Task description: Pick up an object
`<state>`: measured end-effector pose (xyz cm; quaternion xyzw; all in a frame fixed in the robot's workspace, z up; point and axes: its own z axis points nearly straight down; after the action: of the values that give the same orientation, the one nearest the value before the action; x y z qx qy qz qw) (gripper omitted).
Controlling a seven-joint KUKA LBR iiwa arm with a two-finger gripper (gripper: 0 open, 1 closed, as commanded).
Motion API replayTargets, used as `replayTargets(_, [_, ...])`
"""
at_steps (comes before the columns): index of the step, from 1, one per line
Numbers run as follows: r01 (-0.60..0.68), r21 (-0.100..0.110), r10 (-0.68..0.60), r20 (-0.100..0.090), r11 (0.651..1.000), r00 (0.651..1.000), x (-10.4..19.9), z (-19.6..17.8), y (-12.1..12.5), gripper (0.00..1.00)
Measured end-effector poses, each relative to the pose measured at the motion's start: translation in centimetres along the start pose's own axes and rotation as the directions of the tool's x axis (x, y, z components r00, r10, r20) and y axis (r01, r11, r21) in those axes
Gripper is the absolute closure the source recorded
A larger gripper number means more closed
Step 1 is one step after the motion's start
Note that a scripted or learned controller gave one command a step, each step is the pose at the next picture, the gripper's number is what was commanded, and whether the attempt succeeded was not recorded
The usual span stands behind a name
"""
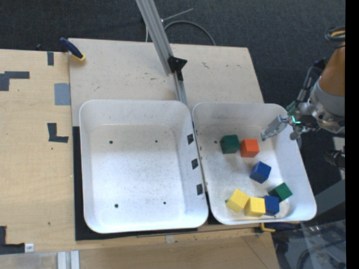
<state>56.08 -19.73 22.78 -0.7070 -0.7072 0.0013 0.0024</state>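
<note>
my view: fingers (276,129) over the right bin's (300,167) upper right rim, grip state i cannot tell (too small), orange cube (249,147) just below-left beside green cube (229,144), nothing visibly held

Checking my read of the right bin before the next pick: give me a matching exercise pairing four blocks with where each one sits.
Things:
1. orange block
2. green block by the orange one
3. lone blue block
4. yellow pair

Places:
A. near the bin's middle
B. along the bin's near edge
C. closest to the gripper
D. left of the orange block, touching or nearly so

Pairs: 1-C, 2-D, 3-A, 4-B
</note>
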Motion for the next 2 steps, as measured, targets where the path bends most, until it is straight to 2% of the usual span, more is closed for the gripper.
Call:
replayTargets(1, [0.002, -0.004, -0.002, 0.001, 1.0, 1.0, 0.0, -0.2, 0.1, 0.0])
replayTargets(2, [0.001, 0.0, -0.001, 0.001, 1.0, 1.0, 0.4, 4.3, -0.5, 0.0])
